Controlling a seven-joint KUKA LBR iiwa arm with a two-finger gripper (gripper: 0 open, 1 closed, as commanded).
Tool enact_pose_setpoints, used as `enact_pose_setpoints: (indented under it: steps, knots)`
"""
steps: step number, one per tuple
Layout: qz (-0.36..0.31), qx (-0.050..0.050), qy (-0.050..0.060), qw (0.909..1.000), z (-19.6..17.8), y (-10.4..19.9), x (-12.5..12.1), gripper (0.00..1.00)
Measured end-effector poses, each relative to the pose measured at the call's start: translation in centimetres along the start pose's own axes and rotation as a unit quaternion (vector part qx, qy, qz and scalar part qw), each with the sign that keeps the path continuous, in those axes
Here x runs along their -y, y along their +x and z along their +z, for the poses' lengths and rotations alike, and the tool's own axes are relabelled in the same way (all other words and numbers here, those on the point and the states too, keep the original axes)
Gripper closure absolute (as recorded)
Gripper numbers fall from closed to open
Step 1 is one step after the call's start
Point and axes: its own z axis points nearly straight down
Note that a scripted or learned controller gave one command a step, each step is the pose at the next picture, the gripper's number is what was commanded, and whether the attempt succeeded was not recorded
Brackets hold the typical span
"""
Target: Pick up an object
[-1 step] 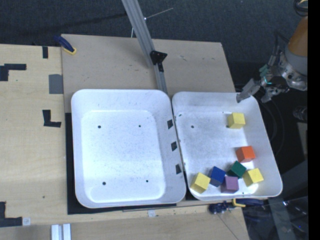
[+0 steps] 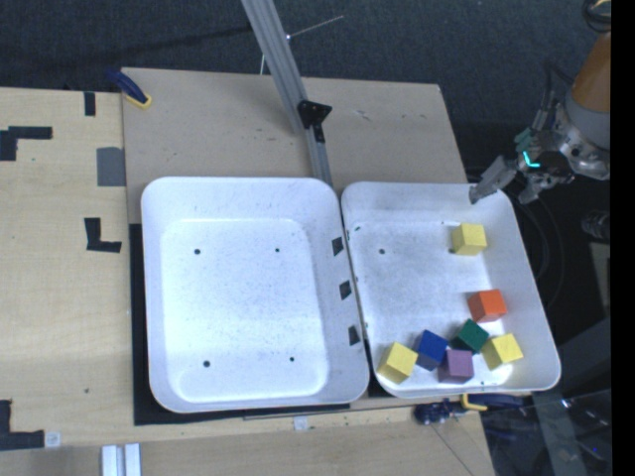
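Several small blocks lie in the right bin point(image 2: 417, 266). A yellow block point(image 2: 468, 238) sits alone near its far right side. An orange block point(image 2: 487, 305) lies further forward. Along the front edge cluster a yellow block point(image 2: 398, 361), a blue block point(image 2: 431, 348), a purple block point(image 2: 458, 364), a green block point(image 2: 473, 335) and another yellow block point(image 2: 503, 350). My gripper point(image 2: 508, 181) hangs open above the bin's far right corner, its two fingers spread with nothing between them. It is up and to the right of the lone yellow block.
The left bin point(image 2: 238, 291) sits beside the right one. A slanted metal bar point(image 2: 283, 62) runs from the top down to the gap between the bins. A blue and yellow tool point(image 2: 129, 87) lies on the bench at the far left.
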Motion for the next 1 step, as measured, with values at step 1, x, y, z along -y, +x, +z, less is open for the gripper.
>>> enact_pose_setpoints:
  steps: [1]
  knots:
    - [0.000, -0.001, 0.003, 1.0000, 6.44, 0.26, 0.40, 0.00]
